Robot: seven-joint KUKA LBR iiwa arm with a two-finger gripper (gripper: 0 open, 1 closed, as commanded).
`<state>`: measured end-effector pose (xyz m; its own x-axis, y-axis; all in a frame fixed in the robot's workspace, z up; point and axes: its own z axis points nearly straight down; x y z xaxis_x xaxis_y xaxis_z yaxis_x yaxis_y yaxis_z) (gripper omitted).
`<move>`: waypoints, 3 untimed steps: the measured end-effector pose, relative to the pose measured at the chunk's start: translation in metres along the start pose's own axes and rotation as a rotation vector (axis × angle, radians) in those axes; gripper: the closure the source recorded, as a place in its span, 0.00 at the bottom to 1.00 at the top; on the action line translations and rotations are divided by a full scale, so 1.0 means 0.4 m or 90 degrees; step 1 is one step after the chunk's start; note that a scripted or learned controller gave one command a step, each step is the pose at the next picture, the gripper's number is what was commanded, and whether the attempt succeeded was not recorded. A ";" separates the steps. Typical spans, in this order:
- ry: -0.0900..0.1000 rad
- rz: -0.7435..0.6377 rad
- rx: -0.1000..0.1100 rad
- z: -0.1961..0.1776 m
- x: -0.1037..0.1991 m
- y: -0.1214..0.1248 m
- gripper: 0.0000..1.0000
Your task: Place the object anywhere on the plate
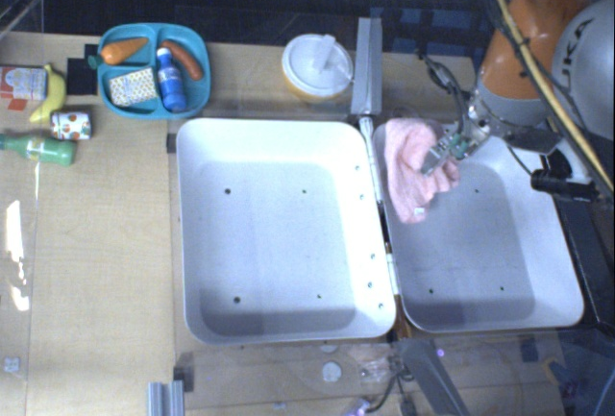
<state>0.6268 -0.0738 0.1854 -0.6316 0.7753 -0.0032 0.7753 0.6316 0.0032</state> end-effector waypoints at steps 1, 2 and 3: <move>0.000 -0.005 -0.001 -0.101 0.000 0.007 1.00; 0.000 -0.263 -0.001 -0.114 0.096 0.079 1.00; 0.000 -0.518 -0.002 -0.093 0.195 0.170 1.00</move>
<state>0.6300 0.0297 0.2224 -0.9972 0.0739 -0.0061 0.0738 0.9973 0.0027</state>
